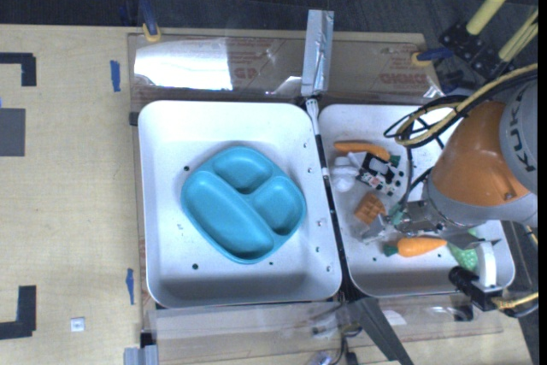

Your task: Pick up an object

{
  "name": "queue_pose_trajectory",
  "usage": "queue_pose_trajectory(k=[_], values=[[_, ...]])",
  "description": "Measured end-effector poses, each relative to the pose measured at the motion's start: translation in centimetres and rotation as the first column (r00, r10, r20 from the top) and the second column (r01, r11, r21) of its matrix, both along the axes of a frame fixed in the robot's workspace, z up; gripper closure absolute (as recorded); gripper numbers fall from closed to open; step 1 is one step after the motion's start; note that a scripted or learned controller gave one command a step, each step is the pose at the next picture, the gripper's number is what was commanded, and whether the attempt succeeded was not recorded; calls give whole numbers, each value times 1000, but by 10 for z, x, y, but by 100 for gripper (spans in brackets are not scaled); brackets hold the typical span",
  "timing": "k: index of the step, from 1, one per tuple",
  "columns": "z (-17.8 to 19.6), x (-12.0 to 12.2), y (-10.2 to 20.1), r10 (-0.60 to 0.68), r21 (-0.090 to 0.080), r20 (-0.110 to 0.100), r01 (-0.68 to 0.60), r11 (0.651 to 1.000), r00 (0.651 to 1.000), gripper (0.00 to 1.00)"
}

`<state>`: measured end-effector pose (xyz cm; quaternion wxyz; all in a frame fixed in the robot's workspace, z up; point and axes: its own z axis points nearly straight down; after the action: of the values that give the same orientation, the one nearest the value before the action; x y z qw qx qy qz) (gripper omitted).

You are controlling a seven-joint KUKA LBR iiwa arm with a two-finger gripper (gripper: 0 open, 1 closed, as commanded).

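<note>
From my remote station I note two shallow white plastic bins side by side on the pale wooden counter (68, 209). The left bin (171, 269) holds a glossy turquoise divided plate (243, 203), rounded, with three moulded compartments, lying tilted on the bin floor. The right bin (376, 273) carries a cluster of small items: an orange carrot-shaped toy (415, 247) with a green tip lying near the front wall, a slim orange piece (352, 147) towards the back, a small black-and-white block (373, 174) just beside it, and a ribbed tan piece (369, 207) at mid-floor. The arm, grey with a smooth orange band (473, 162), leans in over this bin's right half. The gripper (408, 218) sits low among the items, just above the carrot toy; whether it is apart or closed, I cannot tell, and nothing is visibly clamped.
</note>
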<state>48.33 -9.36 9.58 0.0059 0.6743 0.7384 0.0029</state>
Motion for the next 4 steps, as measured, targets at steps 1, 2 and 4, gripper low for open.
queue_pose_trajectory(k=[1,2,4], values=[[8,1,0,-5,-1,1,5,1000,1000,100],[103,18,13,-122,3,-11,122,993,993,100],[40,109,-28,-262,1,-15,262,965,965,0]])
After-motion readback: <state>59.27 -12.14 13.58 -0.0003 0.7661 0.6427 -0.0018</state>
